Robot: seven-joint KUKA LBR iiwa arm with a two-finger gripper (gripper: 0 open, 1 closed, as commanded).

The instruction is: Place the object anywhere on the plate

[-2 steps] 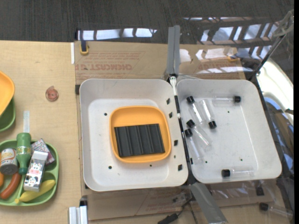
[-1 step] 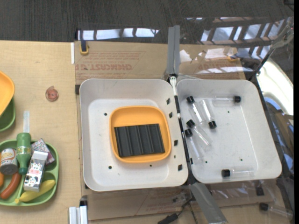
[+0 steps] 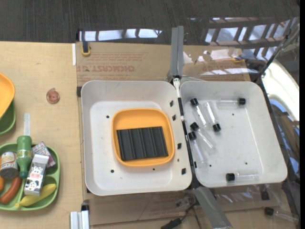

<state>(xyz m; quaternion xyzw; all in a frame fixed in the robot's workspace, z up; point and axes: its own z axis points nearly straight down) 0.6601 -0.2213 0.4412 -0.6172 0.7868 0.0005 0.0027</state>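
Note:
An orange plate (image 3: 142,115) lies in the middle of the left white bin (image 3: 95,142). A dark grey ribbed slab (image 3: 143,143) rests flat on the plate and covers most of its front half. In the right white bin (image 3: 267,142) lie several clear plastic tubes with black caps. One tube (image 3: 206,113) lies at the upper left and another (image 3: 229,100) along the back. A third (image 3: 203,138) lies near the left wall, and one more (image 3: 242,176) by the front rim.
A green tray (image 3: 50,187) with toy food and a small bottle sits on the wooden table at the far left, beside an orange bowl (image 3: 5,97) and a small pink disc (image 3: 53,96). Cardboard (image 3: 124,66) lies behind the bins. A metal post (image 3: 177,51) stands between them.

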